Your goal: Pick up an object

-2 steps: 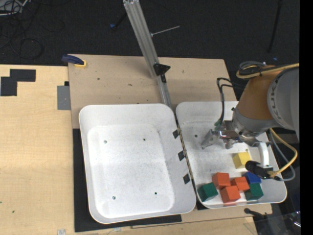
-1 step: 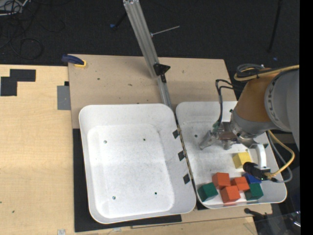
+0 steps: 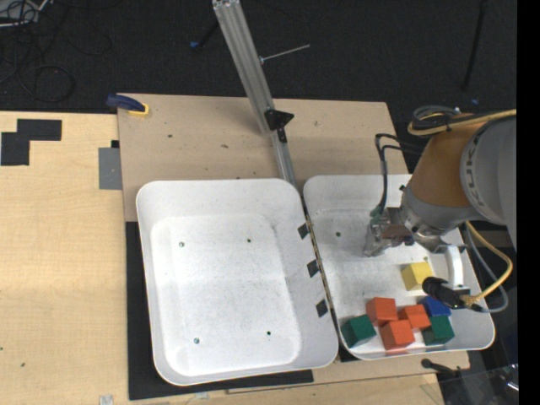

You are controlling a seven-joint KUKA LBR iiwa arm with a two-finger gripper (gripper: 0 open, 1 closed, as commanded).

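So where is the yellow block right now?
The yellow block sits in the right bin, near its right side, just above the pile of orange, green and blue blocks and below the gripper.

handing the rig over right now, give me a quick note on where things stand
Gripper: over the bare middle of the right bin, nothing visible between its fingers; open or shut unclear.
Objects: all clustered in that bin's near corner: yellow block, three orange blocks, two green blocks, blue block.
Done: no pick yet.
Left: move toward the cluster and grasp one; the yellow block lies nearest.
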